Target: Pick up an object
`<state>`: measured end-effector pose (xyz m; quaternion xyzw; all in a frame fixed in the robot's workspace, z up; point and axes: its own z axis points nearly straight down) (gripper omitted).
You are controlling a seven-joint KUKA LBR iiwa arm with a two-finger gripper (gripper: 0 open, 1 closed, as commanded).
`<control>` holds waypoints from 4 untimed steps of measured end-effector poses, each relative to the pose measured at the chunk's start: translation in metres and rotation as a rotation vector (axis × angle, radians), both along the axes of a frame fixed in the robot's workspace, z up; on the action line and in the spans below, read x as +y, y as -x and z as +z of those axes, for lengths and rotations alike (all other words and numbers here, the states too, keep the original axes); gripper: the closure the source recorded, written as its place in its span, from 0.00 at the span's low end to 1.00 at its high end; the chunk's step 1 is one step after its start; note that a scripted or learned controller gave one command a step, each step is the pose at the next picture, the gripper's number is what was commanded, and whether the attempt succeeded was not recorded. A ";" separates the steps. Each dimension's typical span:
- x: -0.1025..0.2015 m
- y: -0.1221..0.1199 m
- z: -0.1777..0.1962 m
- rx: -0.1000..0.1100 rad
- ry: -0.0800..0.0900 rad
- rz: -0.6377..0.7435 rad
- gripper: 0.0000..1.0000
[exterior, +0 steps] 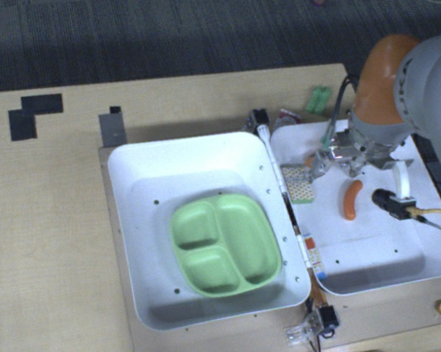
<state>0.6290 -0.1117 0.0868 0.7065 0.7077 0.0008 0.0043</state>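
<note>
1. Gripper (pixel 333 157) hangs low over the upper part of the right bin (pixel 378 255). Whether it is clenched or released cannot be told from this slant, and nothing is seen held in it.
2. The likeliest thing to pick is the orange object (pixel 352 200), a short sausage-shaped piece lying flat near the middle of the right bin, at about 5 o'clock from the gripper and near it.
3. It looks small and light, probably smooth and rounded. It may roll or squirt out sideways if pinched near an end.
4. The best hold is judged to be across its narrow middle, with the jaws set square to its long axis, which runs roughly from 1 o'clock to 7 o'clock.
5. A patterned card (pixel 299 182) lies flat at about 10 o'clock from the orange object, close to the bin's left wall. It is apart from the object and should not hinder a grasp.
6. Bare white floor surrounds the orange object, so a straight descent looks open.
7. The left bin (pixel 138 166) holds a green plate (pixel 226 243) with three compartments, at 9 o'clock, well apart and beyond the bin walls.
8. Some green pieces (pixel 320 100) lie outside the bins, at 12 o'clock from the gripper.
</note>
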 end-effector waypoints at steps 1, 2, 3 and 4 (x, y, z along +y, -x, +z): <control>0.002 -0.002 0.011 -0.005 -0.003 0.003 1.00; 0.002 -0.001 0.011 -0.004 -0.003 0.003 0.00; 0.016 0.042 0.001 -0.007 0.003 -0.004 0.00; 0.019 0.041 0.002 -0.006 0.009 -0.005 0.00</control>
